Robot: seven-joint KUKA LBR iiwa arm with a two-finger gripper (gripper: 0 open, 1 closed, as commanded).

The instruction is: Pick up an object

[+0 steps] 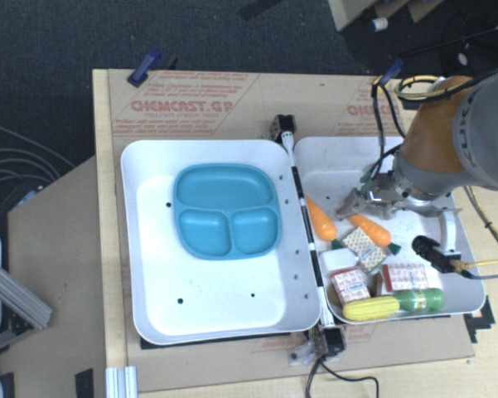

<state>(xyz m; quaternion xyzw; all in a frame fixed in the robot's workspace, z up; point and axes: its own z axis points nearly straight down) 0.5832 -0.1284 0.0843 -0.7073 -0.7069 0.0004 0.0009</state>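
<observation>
My gripper (371,201) hangs low over the back half of the right bin (331,157), reaching in from the right. Just in front of it lies an orange carrot (371,229), and a second carrot (319,220) rests against the bin's left wall. A checkered packet (363,245) sits below the carrots. Nearer the front are two red-and-white boxes (350,286) (404,276), a yellow corn cob (369,308) and a green piece (423,300). I see nothing between the gripper and the carrots that shows a hold.
The left bin (149,247) holds a blue divided plate (227,210) in its back half. A rail with black clamps (285,128) separates the two bins. Brown cardboard (182,102) lies behind them.
</observation>
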